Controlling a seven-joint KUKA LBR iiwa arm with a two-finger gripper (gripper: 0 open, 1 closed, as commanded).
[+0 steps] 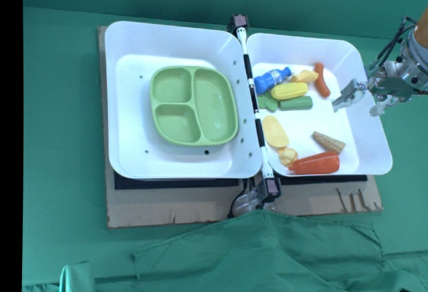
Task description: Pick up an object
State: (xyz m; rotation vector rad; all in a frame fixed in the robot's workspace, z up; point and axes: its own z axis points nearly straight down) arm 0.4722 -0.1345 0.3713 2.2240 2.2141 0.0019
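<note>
At the right edge of the right bin point(374, 150), the gripper point(361, 98) hung above the rim, the grey arm point(411, 70) reaching in from the right. Its jaws stood parted, one finger pointing left over the bin floor and the other nearer the wrist, with nothing between them.

The right bin held the toy food items. A blue bottle point(271, 78) lay at the far left, with a yellow piece point(289, 91) and a green piece point(295, 103) just beside it. A small orange sausage shape point(322, 79) lay further right (the item nearest the gripper, yet apart from it). Toward the near side were a pale yellow oval point(275, 130), a tan cone point(328, 142) and a red-orange carrot shape point(315, 164).

The left bin point(134, 40) carried a green divided plate point(194, 105), lying flat near its centre. Both bins rested on a cardboard sheet point(167, 214) over the green bench point(60, 150).
</note>
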